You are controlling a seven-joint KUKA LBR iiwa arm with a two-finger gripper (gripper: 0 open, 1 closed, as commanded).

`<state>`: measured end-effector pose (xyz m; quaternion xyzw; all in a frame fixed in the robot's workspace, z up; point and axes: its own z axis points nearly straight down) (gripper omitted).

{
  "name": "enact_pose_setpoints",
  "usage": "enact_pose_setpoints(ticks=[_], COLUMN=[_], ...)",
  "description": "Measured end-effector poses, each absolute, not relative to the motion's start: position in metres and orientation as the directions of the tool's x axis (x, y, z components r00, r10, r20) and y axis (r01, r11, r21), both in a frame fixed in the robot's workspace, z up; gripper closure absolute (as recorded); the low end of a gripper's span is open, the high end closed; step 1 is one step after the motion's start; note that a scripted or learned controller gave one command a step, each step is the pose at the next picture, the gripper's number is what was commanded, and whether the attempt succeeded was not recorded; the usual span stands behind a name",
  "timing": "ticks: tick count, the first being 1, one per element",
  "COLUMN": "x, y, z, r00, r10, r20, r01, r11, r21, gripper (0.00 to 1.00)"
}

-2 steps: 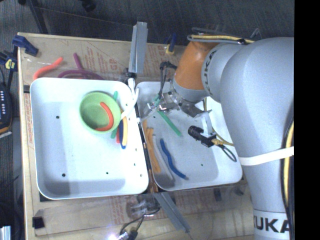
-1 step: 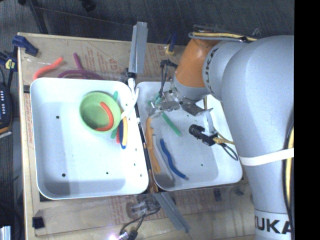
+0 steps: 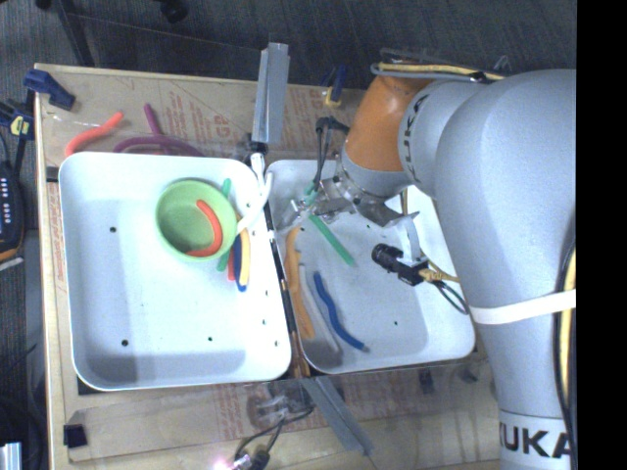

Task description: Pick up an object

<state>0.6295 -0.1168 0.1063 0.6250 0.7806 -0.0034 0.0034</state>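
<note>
I have the gripper (image 3: pixel 315 202) low over the green stick (image 3: pixel 331 237) in the right bin (image 3: pixel 446 336). I cannot tell its state. Next, I think, comes a firm close and lift.

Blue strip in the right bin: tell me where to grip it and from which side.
Grip the blue strip near its middle, coming straight down from above. It lies flat on the right bin floor, long and thin, so set the jaws across its narrow width; the orange strip lies close beside it.
</note>
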Motion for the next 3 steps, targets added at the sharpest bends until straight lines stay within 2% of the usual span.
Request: enact_pose_setpoints(ticks=[1,2,3], x=[0.630,0.630,0.628], y=[-0.116,-0.116,-0.115], z=[0.116,0.116,0.096], r00=[-0.222,-0.222,-0.127], r10=[0.975,0.975,0.992], r20=[-0.008,-0.008,-0.010], r01=[0.975,0.975,0.992], r11=[0.222,0.222,0.127], r21=[0.000,0.000,0.005], gripper=[1.00,0.00,0.00])
